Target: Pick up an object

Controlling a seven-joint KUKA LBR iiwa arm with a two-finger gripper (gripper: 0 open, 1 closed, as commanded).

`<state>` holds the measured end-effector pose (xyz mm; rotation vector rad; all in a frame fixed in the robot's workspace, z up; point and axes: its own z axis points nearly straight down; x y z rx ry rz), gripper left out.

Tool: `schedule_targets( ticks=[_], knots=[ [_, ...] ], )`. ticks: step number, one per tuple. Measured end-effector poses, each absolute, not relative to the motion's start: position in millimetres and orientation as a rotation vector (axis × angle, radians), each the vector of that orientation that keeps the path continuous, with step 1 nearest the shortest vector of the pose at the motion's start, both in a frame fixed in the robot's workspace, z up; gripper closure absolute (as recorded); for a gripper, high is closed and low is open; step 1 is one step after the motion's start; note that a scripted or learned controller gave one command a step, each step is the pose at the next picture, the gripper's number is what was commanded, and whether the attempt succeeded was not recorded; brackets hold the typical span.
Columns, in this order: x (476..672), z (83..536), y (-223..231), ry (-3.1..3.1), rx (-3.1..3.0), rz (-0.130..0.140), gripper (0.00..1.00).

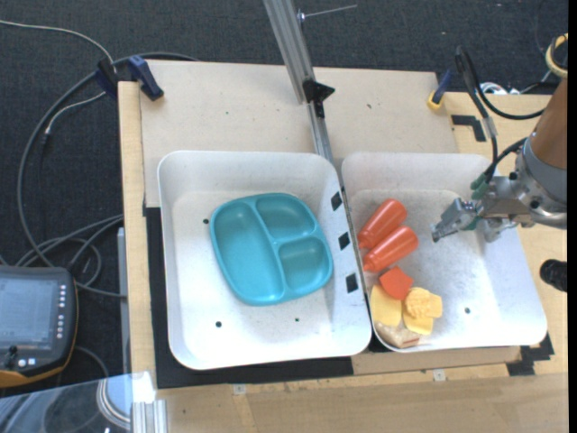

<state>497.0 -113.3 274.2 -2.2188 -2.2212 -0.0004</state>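
Two orange carrot-shaped pieces [386, 235] lie side by side at the left of the right bin [505, 327]. Below them sit a small red-orange block [395, 283] and yellow, cheese-like pieces [410, 312] in the bin's near left corner. My gripper [448, 224] hangs over the middle of the right bin, to the right of the carrots and apart from them. Its fingers point left and nothing shows between them.
A teal divided plate [269, 246] lies in the left bin [185, 332]. A metal pole [288, 34] slants up from the divider between the bins. Clamps [144, 78] sit at the bench's back corners, and a tablet [32, 318] lies on the floor at left.
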Motion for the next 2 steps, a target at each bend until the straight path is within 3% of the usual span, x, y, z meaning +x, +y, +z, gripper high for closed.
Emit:
schedule_targets(
  ticks=[1,2],
  knots=[
    [497.0,274,-113,-2.221,-2.22,-0.001,0.0],
    [497.8,219,-102,-2.216,-2.215,0.006,0.0]
  ],
)
